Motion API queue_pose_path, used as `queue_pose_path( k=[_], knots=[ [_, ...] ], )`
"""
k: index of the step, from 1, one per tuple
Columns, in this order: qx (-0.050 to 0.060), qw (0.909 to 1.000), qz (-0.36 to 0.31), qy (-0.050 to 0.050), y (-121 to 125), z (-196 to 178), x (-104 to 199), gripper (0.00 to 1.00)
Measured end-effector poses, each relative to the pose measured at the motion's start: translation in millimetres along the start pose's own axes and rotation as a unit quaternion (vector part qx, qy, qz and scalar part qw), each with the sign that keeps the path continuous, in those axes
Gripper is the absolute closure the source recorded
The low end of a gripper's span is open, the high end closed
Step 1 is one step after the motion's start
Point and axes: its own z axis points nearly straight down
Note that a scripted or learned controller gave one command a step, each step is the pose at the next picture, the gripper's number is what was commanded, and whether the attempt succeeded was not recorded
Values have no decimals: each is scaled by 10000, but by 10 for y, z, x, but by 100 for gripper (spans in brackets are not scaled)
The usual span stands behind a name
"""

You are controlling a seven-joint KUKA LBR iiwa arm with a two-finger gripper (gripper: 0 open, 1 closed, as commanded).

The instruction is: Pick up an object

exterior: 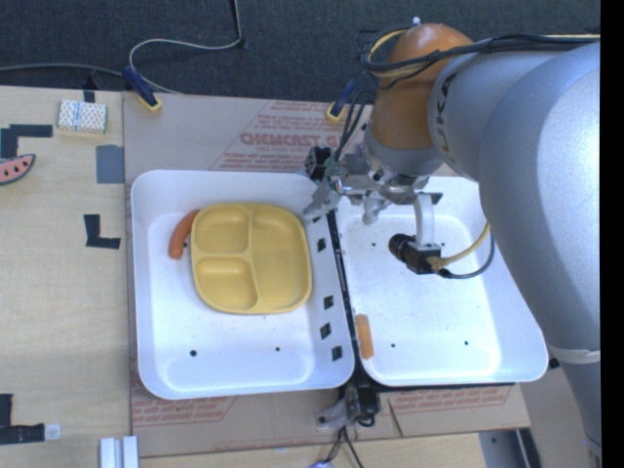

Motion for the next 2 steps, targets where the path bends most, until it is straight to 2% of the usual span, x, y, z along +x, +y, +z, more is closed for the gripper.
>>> queue_pose_path(
  k=[1, 2],
  knots=[
    [-12, 10000, 11, -14, 325, -533, -685, 0],
    [-2, 10000, 5, -18, 324, -625, -678, 100]
  ],
)
